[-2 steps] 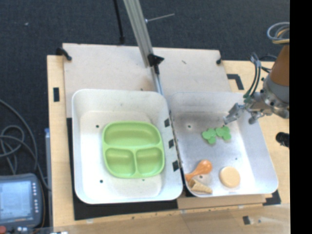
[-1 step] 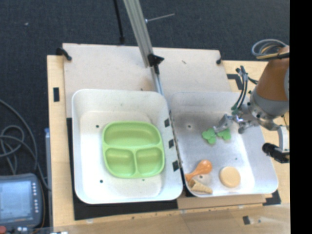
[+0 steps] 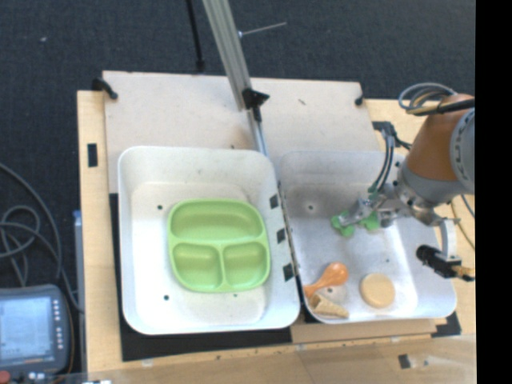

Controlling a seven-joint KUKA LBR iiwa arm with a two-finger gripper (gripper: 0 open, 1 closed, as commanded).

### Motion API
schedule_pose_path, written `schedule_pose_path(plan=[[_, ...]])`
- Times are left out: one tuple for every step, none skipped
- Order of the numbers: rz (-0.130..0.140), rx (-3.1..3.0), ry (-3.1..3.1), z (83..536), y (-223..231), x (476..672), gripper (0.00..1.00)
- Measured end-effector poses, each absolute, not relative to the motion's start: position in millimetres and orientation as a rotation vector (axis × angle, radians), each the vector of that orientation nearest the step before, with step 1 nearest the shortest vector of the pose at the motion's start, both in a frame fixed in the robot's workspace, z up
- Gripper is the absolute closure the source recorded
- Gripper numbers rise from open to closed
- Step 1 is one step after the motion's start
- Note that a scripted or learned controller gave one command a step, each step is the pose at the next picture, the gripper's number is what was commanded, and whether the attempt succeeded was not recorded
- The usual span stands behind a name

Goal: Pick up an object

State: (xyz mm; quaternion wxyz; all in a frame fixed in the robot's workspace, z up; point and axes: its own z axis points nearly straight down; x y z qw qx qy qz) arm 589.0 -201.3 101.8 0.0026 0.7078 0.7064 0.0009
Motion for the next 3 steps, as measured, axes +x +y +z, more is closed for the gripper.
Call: schedule_pose_path(plan=[[0.007, 2.220, 2.209, 115.9, -203.0, 590.4, 1.00], [0.004, 2.222, 2.213, 161.8, -206.1, 585.2, 1.00], [0.006, 2.212, 2.220, 219.4, -198.2, 590.6, 1.00]])
